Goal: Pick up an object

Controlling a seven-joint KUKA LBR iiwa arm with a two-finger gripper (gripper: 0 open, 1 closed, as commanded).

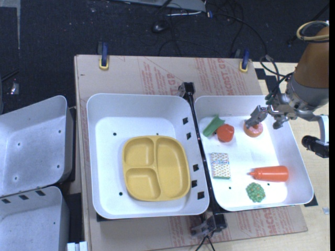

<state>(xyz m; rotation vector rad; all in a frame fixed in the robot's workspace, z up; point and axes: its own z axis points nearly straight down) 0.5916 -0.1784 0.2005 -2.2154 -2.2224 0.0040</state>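
From where I stood above the bench, the grey arm with its orange band (314,67) reached in from the right over the right-hand white bin (298,166). Its two-finger gripper (256,120) hung low at the far side of that bin, directly over a small round pinkish-orange toy fruit (253,130). The dark fingers appeared to touch or straddle the top of the fruit, but I could not tell whether they were spread or closed, nor whether anything sat between them.

The fruit lay near the bin's back wall, well apart from the carrot-like orange plastic piece (270,173) and the knobbly green lump (255,192) at the near side. Just to its left sat a red tomato-like toy (225,133) touching a green leaf-shaped piece (213,125), and a small patterned packet (220,165) lay flat near the divider. The left bin (104,114) held a yellow three-compartment plastic tray (156,168).

I judged the fruit to be light, hollow, stiff plastic, smooth and inclined to roll or squirt out of a pinch. The safest hold looked to be across its widest middle, fingers level on opposite sides.
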